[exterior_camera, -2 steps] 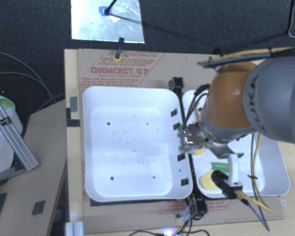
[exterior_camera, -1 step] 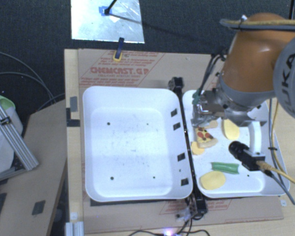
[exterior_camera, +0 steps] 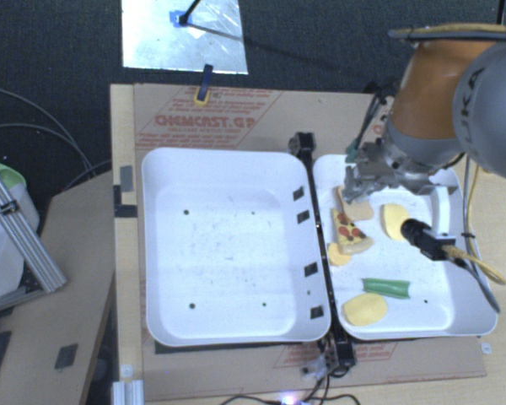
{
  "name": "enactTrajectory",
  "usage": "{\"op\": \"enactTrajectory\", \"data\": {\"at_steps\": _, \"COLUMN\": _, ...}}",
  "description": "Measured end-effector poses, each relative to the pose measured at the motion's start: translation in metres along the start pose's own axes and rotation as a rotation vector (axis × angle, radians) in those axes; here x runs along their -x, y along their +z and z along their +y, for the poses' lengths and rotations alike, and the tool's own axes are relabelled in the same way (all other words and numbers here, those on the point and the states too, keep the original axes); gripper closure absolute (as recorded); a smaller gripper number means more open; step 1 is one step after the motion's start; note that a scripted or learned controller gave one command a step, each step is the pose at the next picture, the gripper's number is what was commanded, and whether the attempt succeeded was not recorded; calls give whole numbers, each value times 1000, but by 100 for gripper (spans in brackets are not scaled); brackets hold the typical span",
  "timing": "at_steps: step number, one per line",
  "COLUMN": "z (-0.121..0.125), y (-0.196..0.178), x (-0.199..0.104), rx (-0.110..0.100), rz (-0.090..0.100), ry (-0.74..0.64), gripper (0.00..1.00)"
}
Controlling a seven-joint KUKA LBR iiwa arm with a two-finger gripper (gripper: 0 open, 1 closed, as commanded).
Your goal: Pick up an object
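Risk of a failed pick is judged highest at the crowded left side of the right bin (exterior_camera: 455, 321). There a tan piece (exterior_camera: 354, 207) and a toy pizza slice (exterior_camera: 351, 234) lie touching or overlapping, close to the divider between the bins. A descent at that spot could clamp both items together, or one edge could be pushed against the bin wall and slip free. These items lie flat on the bin floor, so a closure made too high would be expected to catch nothing. A pale yellow disc (exterior_camera: 394, 219), a green pod (exterior_camera: 385, 287) and a yellow lump (exterior_camera: 364, 310) lie apart in the same bin and are judged easier targets.

The gripper (exterior_camera: 358, 184) is positioned just above the tan piece, at the far end of the right bin. Whether it is open or closed cannot be told, as it is hidden by the wrist. Nothing is seen to be held, and contact with the tan piece cannot be confirmed.
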State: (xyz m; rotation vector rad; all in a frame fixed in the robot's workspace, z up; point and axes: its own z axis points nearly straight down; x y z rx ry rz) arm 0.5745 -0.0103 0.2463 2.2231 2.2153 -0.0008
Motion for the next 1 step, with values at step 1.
{"op": "enactTrajectory", "data": {"at_steps": 1, "z": -3, "y": -3, "x": -4, "rx": 0, "rz": 2, "ry": -6, "gripper": 0}}
